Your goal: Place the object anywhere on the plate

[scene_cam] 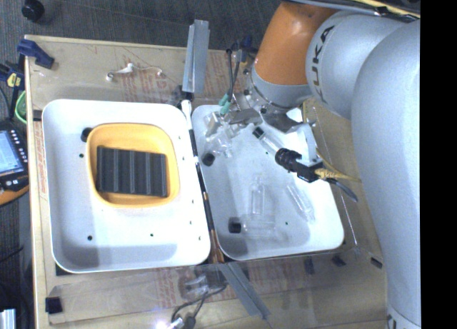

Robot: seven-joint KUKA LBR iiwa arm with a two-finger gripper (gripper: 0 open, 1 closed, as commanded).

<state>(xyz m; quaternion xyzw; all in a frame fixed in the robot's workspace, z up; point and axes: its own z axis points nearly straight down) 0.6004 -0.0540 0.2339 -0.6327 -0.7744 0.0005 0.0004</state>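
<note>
Far left of the pincer (pixel 227 115), the yellow square plate (pixel 133 138) with its dark ribbed insert sits in the left white bin (pixel 64 238). Clear plastic objects (pixel 258 199) lie below-right of the pincer in the right white bin (pixel 325 238). I can't tell the pincer's state; transparent pieces risk a missed or slipping grasp.

Single fixed camera — mounted above the bench (pixel 107 56), looking down at a slant, medium distance; both white bins framed side by side — arm (pixel 357 56) entering from the right.
</note>
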